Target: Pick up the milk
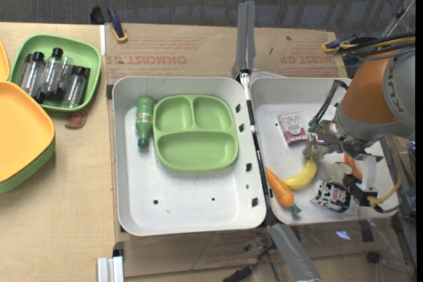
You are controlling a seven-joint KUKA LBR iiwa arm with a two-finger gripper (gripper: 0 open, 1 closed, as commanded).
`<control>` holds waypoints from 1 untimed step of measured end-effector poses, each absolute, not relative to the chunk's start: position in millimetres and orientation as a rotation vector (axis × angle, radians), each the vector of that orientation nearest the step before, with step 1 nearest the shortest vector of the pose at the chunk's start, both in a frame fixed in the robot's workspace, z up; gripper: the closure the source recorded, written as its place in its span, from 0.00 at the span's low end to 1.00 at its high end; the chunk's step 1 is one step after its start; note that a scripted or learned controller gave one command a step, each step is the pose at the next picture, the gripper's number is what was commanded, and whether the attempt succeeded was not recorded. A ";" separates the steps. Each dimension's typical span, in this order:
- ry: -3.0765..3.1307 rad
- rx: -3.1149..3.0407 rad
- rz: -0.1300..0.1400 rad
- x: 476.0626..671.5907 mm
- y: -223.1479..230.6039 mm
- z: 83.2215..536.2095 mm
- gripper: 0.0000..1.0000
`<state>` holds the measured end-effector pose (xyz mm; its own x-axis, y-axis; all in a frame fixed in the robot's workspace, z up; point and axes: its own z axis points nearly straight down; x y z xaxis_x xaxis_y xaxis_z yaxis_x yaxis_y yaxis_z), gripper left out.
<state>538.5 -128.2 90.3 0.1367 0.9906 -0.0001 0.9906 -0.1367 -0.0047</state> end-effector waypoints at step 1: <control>-1.315 -2.851 0.007 497.7 -120.6 90.4 1.00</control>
<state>497.7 -120.6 90.4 0.6491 0.7607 -0.0031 0.7607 -0.6491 -0.0041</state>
